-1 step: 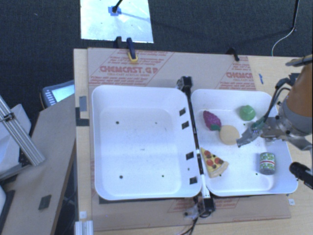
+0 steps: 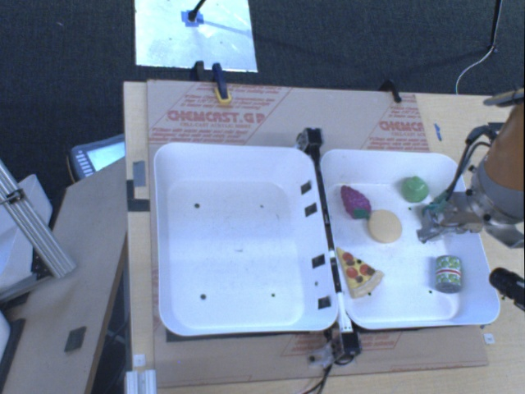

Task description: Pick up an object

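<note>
The right bin (image 2: 385, 161) holds a purple toy (image 2: 355, 201), a tan round disc (image 2: 385, 226), a green ball (image 2: 415, 189), a pizza slice (image 2: 359, 272) and a small can (image 2: 448, 273). My gripper (image 2: 429, 223) hangs over the right part of this bin, just right of the tan disc and above the can. Its fingers point left and look spread, with nothing between them.
The left bin (image 2: 172, 162) sits beside the right one, split from it by a black clipped divider (image 2: 321, 220). A cardboard sheet (image 2: 279, 109) lies under both bins. A cable (image 2: 476, 64) hangs at the upper right.
</note>
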`<action>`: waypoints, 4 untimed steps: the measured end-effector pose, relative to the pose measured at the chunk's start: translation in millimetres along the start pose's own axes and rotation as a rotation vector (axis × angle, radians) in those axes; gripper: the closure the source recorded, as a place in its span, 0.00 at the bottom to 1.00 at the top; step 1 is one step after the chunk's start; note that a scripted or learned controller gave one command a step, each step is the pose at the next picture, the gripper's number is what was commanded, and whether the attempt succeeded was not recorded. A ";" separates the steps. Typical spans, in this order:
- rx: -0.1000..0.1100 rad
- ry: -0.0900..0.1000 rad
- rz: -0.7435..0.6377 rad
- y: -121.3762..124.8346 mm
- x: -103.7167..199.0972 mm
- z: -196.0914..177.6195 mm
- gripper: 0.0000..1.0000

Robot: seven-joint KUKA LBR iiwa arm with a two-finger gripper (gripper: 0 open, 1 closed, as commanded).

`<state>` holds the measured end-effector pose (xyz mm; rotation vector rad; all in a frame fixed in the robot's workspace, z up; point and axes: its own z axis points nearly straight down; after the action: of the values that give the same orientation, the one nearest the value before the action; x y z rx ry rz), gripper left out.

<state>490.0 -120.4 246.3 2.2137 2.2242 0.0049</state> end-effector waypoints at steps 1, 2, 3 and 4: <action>-0.005 0.002 -0.008 -1.0 84.6 -67.9 1.00; -0.002 0.004 -0.008 -1.3 156.4 -111.7 1.00; -0.012 0.006 -0.007 -0.6 217.1 -236.3 1.00; 0.002 0.001 -0.004 21.5 259.8 -224.7 1.00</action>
<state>509.2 139.6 471.0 2.2113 2.2302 0.0037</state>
